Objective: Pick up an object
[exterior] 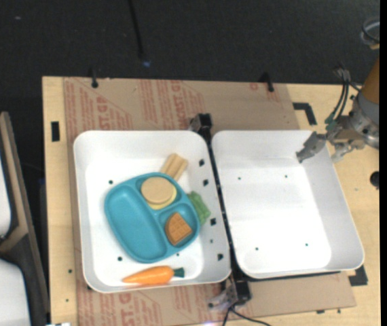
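Hand: the hand [314, 148] hangs over the far right corner of the right bin [282, 250], low on the grey arm [360, 124] that comes in from the right; whether it is released or clenched I cannot tell at this size, and nothing shows in it.
Objects: all lie in the left bin [91, 182], well apart from the hand, to its left and nearer.
Blue tray [129, 226]: a divided plate, long axis slanting from far left to near right, carrying a round tan biscuit [159, 191] and a brown toast-like piece [178, 229].
Carrot [151, 275]: lies free by the near wall, long axis left to right, green tip at the right.
Wooden block [175, 164]: just beyond the tray's far edge.
Green piece [199, 208]: tucked against the tray's right side.
Key relation: the hand must cross the divide between the bins leftward; the green piece and wooden block look closest.
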Available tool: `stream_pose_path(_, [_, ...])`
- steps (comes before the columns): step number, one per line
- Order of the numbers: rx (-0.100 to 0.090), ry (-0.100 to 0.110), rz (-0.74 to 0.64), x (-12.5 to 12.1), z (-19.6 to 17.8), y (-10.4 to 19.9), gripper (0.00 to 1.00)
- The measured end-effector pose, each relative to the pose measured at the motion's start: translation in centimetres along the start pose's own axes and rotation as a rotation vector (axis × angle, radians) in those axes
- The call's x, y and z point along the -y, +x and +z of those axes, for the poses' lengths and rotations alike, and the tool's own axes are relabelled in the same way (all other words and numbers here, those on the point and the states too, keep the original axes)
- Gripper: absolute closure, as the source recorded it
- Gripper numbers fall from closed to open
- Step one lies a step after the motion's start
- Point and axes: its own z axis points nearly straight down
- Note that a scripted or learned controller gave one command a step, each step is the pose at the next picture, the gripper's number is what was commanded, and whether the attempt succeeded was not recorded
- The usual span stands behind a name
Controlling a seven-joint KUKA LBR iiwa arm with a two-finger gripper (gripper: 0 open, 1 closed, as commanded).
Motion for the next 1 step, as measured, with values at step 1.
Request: stream_pose_path(1, [0.001,-0.004,-0.004,-7.49,-5.64,2.25,0.0])
